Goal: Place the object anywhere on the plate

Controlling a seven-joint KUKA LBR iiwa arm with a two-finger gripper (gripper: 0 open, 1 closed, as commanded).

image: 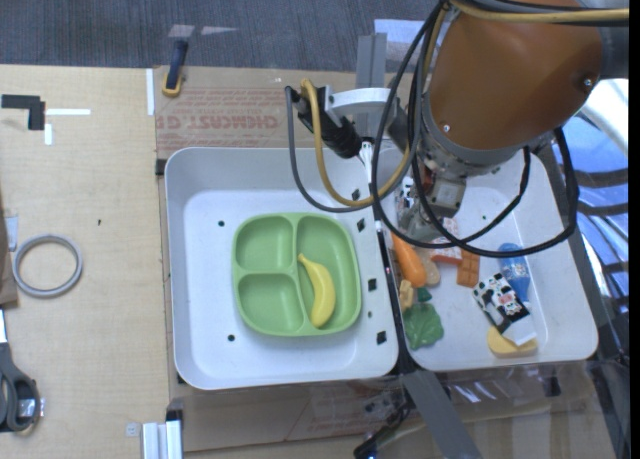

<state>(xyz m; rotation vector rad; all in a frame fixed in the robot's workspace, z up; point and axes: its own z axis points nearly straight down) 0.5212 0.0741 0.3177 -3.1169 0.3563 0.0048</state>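
Observation:
A green divided plate [270,277] lies in the left bin [200,277]. A yellow banana [319,289] rests in the plate's long right compartment. The arm's orange band and wrist hang over the right bin [560,247], and my gripper [418,219] points down beneath them near the bins' shared wall. It sits just above an orange carrot [410,262]. The wrist and cables hide most of the gripper.
The right bin holds a green leafy toy [422,325], a small orange piece [468,267], a blue item [514,269], a black-and-white box [503,303] and a yellow wedge [512,344]. A roll of tape [45,265] lies on the bench at left.

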